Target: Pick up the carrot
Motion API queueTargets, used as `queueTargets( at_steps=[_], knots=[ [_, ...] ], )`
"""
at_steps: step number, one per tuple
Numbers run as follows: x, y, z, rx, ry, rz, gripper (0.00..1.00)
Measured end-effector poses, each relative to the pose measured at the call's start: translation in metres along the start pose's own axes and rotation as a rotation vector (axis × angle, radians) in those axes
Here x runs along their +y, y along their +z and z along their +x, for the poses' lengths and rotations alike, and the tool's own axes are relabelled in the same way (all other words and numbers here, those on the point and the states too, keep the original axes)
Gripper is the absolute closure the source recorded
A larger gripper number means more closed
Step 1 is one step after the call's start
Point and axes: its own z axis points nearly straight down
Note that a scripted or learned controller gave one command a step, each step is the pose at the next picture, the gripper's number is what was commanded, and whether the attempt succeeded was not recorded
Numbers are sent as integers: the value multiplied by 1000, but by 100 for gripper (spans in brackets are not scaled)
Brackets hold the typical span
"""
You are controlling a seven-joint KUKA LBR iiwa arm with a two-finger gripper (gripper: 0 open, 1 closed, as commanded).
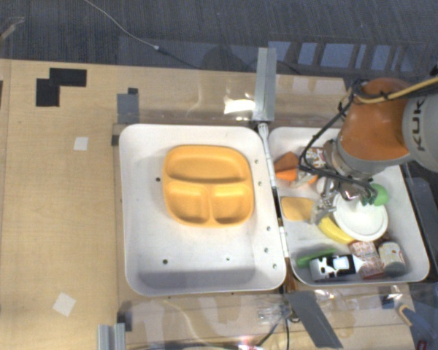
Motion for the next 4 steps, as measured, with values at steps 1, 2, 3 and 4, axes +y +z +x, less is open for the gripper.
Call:
queueTargets(
  at_steps=[1, 2, 3, 4],
  knots=[
    [-8, 1, -28, 4, 35, -2, 0],
    [-13, 1, -52, 2, 80, -2, 0],
    [-13, -14, -56, -11, 76, 2, 100],
    [2, -54, -27, 11, 258, -3, 100]
  ],
)
